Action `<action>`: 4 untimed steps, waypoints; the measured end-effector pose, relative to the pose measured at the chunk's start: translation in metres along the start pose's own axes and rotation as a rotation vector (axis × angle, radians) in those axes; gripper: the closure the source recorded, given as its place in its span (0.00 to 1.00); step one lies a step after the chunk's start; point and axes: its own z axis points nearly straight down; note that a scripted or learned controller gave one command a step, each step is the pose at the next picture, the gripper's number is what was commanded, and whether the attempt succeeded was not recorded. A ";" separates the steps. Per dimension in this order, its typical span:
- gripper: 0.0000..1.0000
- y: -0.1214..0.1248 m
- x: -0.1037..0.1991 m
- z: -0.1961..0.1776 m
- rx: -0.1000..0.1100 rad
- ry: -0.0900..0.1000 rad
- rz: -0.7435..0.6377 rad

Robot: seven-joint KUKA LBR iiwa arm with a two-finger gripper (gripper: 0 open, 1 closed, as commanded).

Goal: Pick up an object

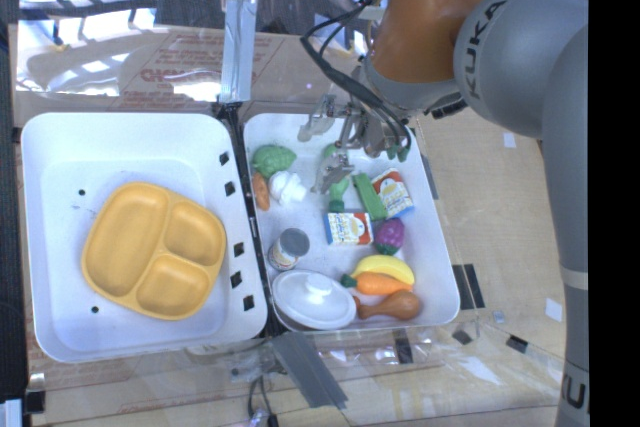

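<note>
Camera view shows my gripper (345, 143) hanging low over the right bin (440, 245), above the back of the toy pile; I cannot tell how its fingers stand. Nearest beneath lie the green stick-shaped toy (368, 198) and small carton (347, 228). I'd descend straight onto the green piece, clear of the broccoli (272, 158).

The arm (530, 65) is a thick, smooth grey tube with rounded joints, and the dark letters "KUKA" run along the link nearest its wrist. A glossy orange band (425, 25) wraps the segment above the wrist. Black cables (335, 65) loop out beside that band. Below hangs the claw (345, 150), a cluster of bare silvery metal parts.
</note>
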 end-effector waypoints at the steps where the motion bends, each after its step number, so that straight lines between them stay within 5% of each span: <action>1: 0.00 -0.043 0.006 0.107 0.000 -0.002 0.081; 2: 0.00 -0.050 0.066 0.107 -0.001 0.000 0.026; 3: 0.00 -0.030 0.022 0.106 -0.001 -0.003 0.165; 4: 1.00 -0.029 0.021 0.098 -0.001 -0.003 0.159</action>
